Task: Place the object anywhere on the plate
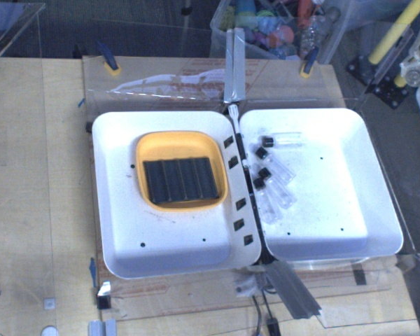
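On the yellow rounded plastic plate (181, 148) in the left white bin (115, 243) lies the dark ribbed rectangular slab (180, 180): seemingly stiff, light, best pinched across its short edges. Tool state: cannot tell.

- No legible text, labels, brands or numbers anywhere in frame.
- Faint reddish marking on the clear sheet (175, 84), upper centre behind the bins: too blurred to read.

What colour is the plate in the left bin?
Yellow-orange; the plate shows clearly in the camera view.
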You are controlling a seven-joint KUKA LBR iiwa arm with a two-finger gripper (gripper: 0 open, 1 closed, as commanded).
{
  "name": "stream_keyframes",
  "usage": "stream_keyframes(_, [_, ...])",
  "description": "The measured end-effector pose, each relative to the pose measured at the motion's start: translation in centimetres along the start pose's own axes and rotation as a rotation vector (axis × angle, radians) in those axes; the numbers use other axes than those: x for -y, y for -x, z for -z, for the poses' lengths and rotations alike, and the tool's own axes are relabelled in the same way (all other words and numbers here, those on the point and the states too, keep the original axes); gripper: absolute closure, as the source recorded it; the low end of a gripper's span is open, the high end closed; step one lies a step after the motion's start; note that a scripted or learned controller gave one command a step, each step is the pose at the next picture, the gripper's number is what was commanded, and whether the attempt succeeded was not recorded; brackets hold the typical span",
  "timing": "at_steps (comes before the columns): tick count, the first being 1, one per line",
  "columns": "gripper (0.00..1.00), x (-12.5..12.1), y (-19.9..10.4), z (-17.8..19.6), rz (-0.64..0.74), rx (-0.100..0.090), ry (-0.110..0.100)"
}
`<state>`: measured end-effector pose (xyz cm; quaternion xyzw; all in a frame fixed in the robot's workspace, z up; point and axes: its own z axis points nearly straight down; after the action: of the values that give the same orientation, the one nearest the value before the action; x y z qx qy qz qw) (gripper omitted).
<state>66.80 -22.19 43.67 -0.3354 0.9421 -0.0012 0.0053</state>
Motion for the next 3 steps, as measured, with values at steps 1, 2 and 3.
stream_keyframes(1, [1.0,0.0,0.0,0.0,0.342,0.0,0.002])
stream_keyframes(2, [1.0,-0.1,0.0,-3.3,0.679,-0.001,0.009])
stream_keyframes(3, [1.0,-4.3,-5.5,0.0,0.989,-0.001,0.01])
